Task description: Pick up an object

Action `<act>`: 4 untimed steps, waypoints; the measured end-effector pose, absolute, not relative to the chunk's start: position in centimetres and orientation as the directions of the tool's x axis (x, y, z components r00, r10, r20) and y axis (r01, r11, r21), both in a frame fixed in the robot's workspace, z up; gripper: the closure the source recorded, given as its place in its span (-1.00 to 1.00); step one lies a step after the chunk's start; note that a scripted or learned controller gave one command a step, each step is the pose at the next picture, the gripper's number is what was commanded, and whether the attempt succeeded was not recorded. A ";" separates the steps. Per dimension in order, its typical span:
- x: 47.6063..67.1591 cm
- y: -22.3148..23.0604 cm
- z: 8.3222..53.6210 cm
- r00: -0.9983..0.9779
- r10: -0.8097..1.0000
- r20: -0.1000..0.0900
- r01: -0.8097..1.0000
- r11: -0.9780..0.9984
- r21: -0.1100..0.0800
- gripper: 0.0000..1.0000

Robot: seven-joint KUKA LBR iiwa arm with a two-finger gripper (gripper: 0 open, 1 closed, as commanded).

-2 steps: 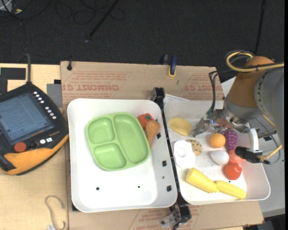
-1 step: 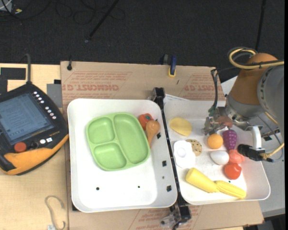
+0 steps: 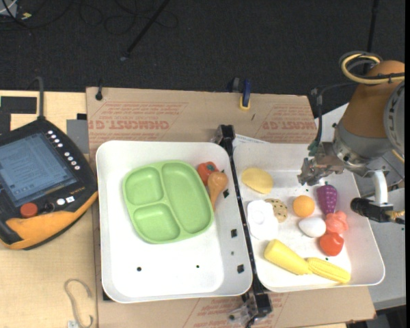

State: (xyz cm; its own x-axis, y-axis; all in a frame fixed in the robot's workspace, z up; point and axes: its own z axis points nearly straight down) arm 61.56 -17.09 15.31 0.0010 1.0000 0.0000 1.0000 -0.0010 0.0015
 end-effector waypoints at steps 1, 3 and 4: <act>62.0 -17.2 21.6 0.000 1.000 -0.001 1.000 0.000 0.004 1.00; 61.7 -12.1 21.7 -0.003 1.000 0.003 1.000 0.003 -0.004 1.00; 60.4 -7.2 22.1 -0.003 1.000 0.003 1.000 0.003 -0.004 1.00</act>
